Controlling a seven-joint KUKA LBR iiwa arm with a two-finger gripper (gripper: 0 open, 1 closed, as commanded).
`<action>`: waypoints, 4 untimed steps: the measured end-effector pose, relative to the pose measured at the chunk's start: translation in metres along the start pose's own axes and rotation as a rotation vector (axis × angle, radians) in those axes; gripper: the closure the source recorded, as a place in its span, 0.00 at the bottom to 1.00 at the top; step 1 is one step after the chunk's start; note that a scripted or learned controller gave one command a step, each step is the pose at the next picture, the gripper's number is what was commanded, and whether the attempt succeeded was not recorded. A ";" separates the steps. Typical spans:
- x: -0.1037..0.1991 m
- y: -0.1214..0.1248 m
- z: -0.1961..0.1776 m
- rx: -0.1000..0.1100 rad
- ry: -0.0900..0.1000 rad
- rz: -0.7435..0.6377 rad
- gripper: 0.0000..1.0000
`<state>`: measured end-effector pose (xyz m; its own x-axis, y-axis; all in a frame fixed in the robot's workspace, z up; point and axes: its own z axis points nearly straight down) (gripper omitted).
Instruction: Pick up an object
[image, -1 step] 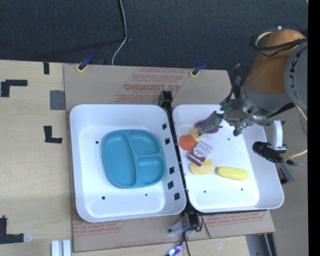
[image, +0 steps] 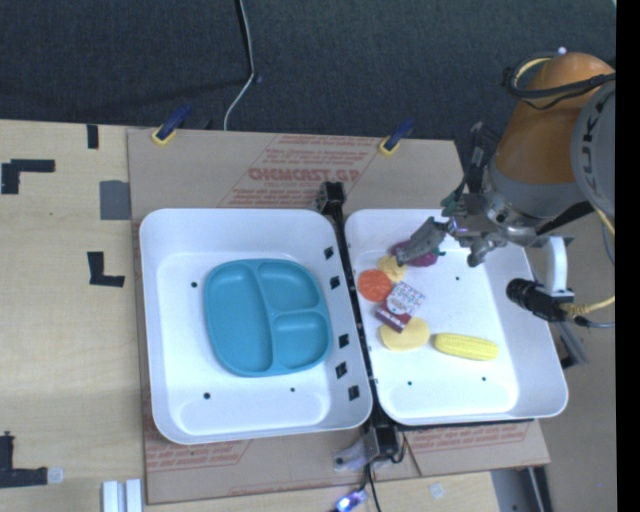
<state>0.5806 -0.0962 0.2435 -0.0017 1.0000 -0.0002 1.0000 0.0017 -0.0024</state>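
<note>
gripper (image: 415, 243) over purple obj (image: 424, 258), right bin (image: 500, 395)

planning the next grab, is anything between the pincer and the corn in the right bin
Nothing visible blocks it. The pincer sits at the purple toy by the bin's far side; the corn lies alone on bare floor nearer the camera, the other toys off to its left.
</note>
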 end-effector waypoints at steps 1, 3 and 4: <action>-0.005 0.000 0.063 0.007 0.000 0.001 0.00; -0.003 -0.005 0.161 0.001 -0.001 0.000 0.00; -0.003 -0.004 0.149 0.000 -0.001 -0.001 1.00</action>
<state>0.5765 -0.0993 0.0946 -0.0023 1.0000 -0.0016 1.0000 0.0023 -0.0023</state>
